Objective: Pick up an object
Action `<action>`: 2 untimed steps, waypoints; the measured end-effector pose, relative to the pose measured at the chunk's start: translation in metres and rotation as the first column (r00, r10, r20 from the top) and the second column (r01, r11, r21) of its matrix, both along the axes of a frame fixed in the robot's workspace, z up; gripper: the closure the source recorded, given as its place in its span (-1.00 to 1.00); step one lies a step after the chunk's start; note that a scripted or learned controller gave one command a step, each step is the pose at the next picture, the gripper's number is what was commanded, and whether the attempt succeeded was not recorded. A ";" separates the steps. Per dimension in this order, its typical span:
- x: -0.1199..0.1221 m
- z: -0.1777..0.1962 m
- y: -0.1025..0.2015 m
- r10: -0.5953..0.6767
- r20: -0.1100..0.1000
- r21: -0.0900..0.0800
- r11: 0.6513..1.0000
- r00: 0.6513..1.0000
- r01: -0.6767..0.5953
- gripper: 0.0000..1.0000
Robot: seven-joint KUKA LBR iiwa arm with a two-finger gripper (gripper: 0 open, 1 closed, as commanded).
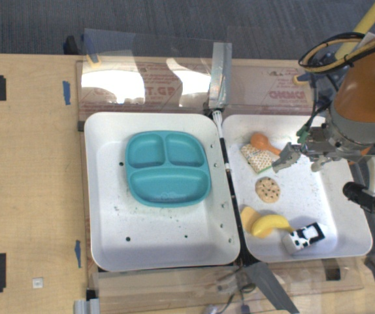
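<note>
Two bins on tabletop. Camera view: my claw (300, 157) hangs over right bin (344, 237), fingers spread, nothing between them. Carrot (263, 141), patterned wedge (255, 157), cookie (267, 189) near; banana (268, 224) lower. Step: approach. Next: choose target, descend, close.

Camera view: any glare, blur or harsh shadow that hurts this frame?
Camera view: bright glare on the clear sheet behind the left bin; lighting even, shadows faint; cookie and banana look soft; the gripper is slightly blurred.
</note>
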State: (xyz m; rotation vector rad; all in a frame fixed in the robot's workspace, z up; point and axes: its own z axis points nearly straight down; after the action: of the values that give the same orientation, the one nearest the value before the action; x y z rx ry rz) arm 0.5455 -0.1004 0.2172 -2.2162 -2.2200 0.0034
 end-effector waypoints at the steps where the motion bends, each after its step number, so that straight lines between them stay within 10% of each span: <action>1: 0.008 -0.125 0.002 0.269 0.003 0.000 0.963 0.963 -0.269 -1.00; 2: 0.084 -0.131 0.000 0.182 0.009 -0.004 0.983 0.983 -0.182 -1.00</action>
State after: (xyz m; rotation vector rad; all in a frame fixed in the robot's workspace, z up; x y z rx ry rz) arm 0.6296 -0.1000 0.0864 -2.0094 -2.4202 -0.0035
